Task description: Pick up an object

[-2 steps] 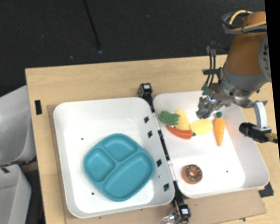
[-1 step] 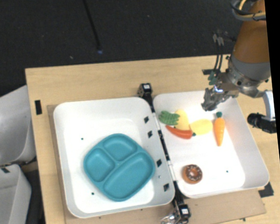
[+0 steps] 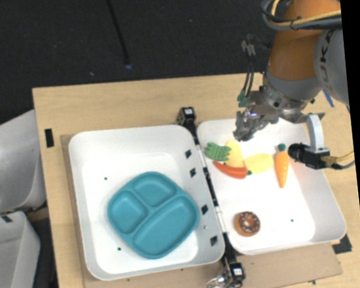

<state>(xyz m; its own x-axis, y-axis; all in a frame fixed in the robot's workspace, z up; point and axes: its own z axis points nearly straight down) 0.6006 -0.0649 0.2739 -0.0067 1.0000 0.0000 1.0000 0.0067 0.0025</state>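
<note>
Since everything worth grabbing is bunched up in one spot, this pick looks dicey to me. Biggest thing first: the light wooden bench (image 3: 125, 104) carries two shallow white plastic bins, and I'll use the right-hand bin (image 3: 320, 218) as my landmark. Beside it, on the far side of the shared divider, the left-hand white bin (image 3: 93, 161) has a teal plastic sectioned plate (image 3: 152, 214) lying flat in it.

The grey arm with the orange band (image 3: 297, 40) comes in over the landmark bin's back edge, and its dark pincer (image 3: 249, 127) hangs low over the bin's back-left corner. Can't tell if it's spread or pressed together, and I see nothing pinched in it.

Just below it in that corner: a yellow toy corn cob with green leaves (image 3: 231, 151), a red toy chilli pepper (image 3: 233, 172) touching it, and a yellow toy lemon (image 3: 259, 162) right alongside. An orange toy carrot (image 3: 282, 168) sits nearby toward the bin's middle, and a small brown frosted toy doughnut (image 3: 246, 223) sits alone near the front.

My worry: coming down on that pile, it could clip two toys at once or just shove them into the divider wall and close on nothing.
</note>
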